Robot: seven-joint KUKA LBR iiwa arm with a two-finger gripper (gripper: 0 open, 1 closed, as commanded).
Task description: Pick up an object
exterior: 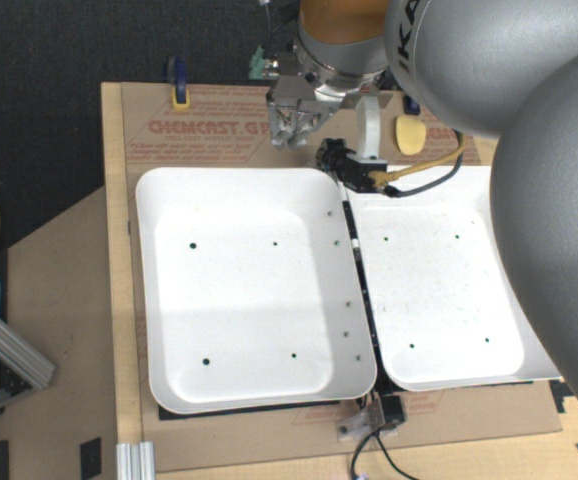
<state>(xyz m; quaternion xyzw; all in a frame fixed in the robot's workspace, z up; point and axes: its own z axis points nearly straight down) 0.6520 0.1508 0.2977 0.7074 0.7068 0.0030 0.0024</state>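
Object to pick: likely the yellow piece [410,133] on the board behind the right bin [439,368], just right of the claw [291,131]. Claw hangs past the left bin [169,268]; its finger state is impossible to judge.

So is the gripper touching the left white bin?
Apart. The camera view shows the gripper over brown board beyond the left bin's far rim.

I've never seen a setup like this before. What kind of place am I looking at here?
Probably a robotics lab or test bench. A large grey robot arm with a small gripper reaches over two shallow white bins set on a brown board held by a blue clamp, with loose cables running nearby.
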